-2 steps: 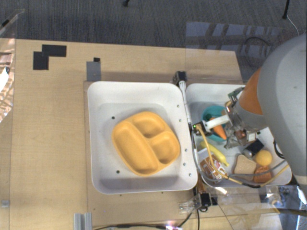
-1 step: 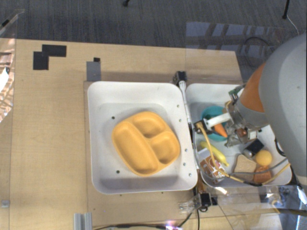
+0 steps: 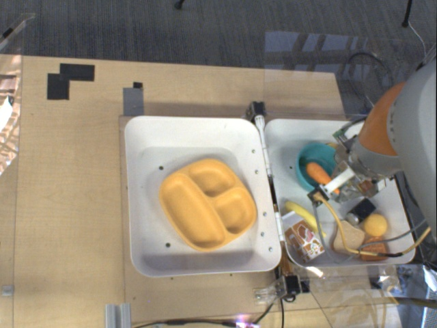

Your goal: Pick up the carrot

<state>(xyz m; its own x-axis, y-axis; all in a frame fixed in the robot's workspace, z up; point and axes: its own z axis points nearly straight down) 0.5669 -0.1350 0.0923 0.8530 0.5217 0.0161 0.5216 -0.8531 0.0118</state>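
The carrot (image 3: 317,173) is a short orange piece lying in a teal bowl (image 3: 315,157) at the back of the right bin (image 3: 287,132). My gripper (image 3: 349,185) hangs low over the right bin, just to the right of the bowl and the carrot, below the orange band of the wrist. The arm's body hides the bin's right side. I see nothing between the gripper and the carrot that shows a hold.
In the right bin lie a yellow banana (image 3: 300,213), a small printed box (image 3: 304,242), a yellow lemon (image 3: 375,225), a tan wedge (image 3: 347,237) and an orange item (image 3: 373,252) at the front edge. The left bin (image 3: 140,183) holds a yellow divided plate (image 3: 205,202).
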